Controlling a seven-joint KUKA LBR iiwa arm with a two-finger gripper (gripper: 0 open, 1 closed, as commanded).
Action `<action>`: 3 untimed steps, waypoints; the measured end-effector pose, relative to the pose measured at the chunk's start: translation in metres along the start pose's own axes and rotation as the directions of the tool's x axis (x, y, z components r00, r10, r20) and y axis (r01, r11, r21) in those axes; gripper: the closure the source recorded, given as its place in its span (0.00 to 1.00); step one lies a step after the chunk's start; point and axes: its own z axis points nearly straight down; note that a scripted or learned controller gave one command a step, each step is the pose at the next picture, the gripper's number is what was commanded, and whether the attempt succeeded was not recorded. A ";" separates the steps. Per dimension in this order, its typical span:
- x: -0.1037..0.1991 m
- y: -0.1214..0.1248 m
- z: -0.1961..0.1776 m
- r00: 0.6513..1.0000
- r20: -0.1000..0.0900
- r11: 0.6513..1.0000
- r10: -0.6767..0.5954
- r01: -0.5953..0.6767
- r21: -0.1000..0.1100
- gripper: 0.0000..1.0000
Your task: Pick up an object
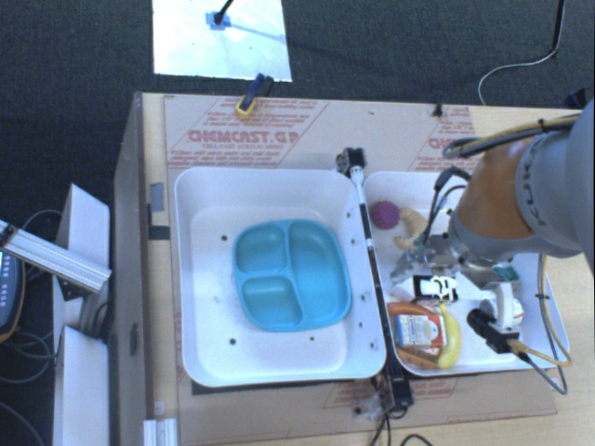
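The right bin (395, 186) holds a purple ball (384, 215) at its far left. A pale yellow item (410, 229) lies just right of the ball. Near the front wall sit an orange-red packet (416, 327) and, against its right side, a yellow banana (453, 338). My gripper (409, 266) hangs low over the middle of this bin, between the pale item and the packet, and I see nothing held in it. The grey arm with its orange band (497, 198) hides the bin's right half.
In the left bin (200, 249) lies a blue divided plate (290, 275), slightly tilted. A black-handled tool (361, 203) rests along the rim between the two bins. A yellow and black clip (253, 96) lies on the cardboard behind the bins.
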 end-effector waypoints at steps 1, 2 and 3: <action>-0.042 0.083 -0.005 1.000 0.001 1.000 -0.002 0.002 -0.002 0.00; -0.031 0.124 0.002 1.000 0.000 1.000 -0.004 0.004 -0.001 0.00; -0.015 0.124 0.002 1.000 0.000 1.000 -0.004 0.004 -0.001 0.00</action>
